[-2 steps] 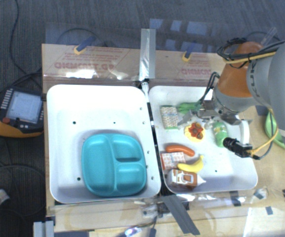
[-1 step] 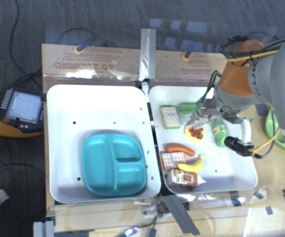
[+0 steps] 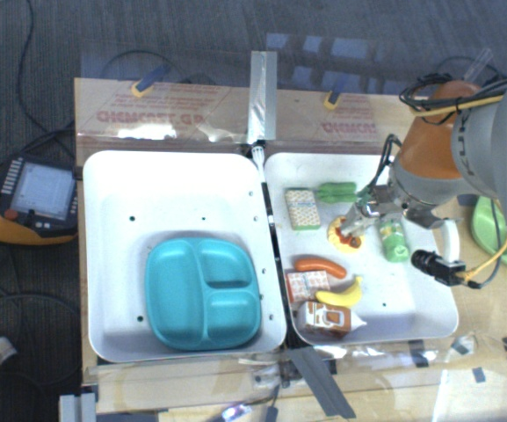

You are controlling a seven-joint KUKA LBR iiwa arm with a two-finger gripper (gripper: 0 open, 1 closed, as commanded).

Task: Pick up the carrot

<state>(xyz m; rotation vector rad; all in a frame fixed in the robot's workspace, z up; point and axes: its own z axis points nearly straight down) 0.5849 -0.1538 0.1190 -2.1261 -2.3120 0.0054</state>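
The carrot point(image 3: 321, 265), a short orange-red stick, lies in the right bin point(image 3: 429, 315) near its left wall, just above a banana point(image 3: 341, 294). My gripper point(image 3: 359, 218) hangs over the middle of that bin, up and to the right of the carrot and apart from it. Right beneath the gripper sits a small yellow and red toy point(image 3: 344, 234). The grey arm with its orange band point(image 3: 429, 148) reaches in from the right.
In the right bin also lie a patterned box point(image 3: 301, 207), a green vegetable point(image 3: 336, 191), a green bottle point(image 3: 394, 241), a red and white packet point(image 3: 307, 283) and a brown carton point(image 3: 325, 319). A teal divided plate point(image 3: 203, 294) sits in the left bin point(image 3: 112, 192).
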